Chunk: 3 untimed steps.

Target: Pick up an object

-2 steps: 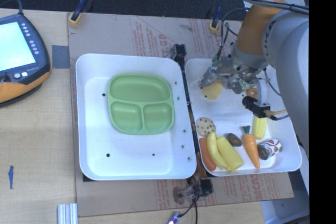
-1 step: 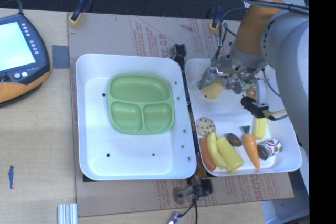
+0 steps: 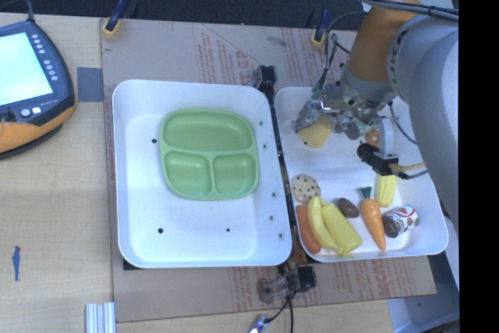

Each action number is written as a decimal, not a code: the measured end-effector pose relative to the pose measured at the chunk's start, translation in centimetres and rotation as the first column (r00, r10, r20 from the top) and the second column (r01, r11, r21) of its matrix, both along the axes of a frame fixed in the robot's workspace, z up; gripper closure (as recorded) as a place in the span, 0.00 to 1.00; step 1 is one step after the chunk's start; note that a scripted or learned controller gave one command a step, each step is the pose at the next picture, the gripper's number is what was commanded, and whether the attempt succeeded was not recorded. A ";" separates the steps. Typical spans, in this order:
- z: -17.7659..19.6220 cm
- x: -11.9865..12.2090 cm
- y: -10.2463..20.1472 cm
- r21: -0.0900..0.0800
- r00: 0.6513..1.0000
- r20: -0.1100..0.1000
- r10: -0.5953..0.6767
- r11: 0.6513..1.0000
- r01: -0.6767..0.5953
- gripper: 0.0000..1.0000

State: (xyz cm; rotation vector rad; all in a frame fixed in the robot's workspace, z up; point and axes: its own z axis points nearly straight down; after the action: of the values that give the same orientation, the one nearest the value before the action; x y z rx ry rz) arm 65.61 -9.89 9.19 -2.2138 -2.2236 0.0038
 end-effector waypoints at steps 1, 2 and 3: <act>0.0 0.0 -0.4 0.000 1.000 0.001 -0.001 1.000 0.001 0.00; 0.0 0.0 -0.1 0.000 1.000 0.000 -0.001 1.000 0.001 0.00; 0.0 0.0 -0.3 0.000 1.000 0.000 -0.001 1.000 0.001 0.00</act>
State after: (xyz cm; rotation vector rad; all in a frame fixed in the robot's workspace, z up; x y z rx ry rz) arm 65.61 -10.15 9.19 -2.2153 -2.2223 0.0041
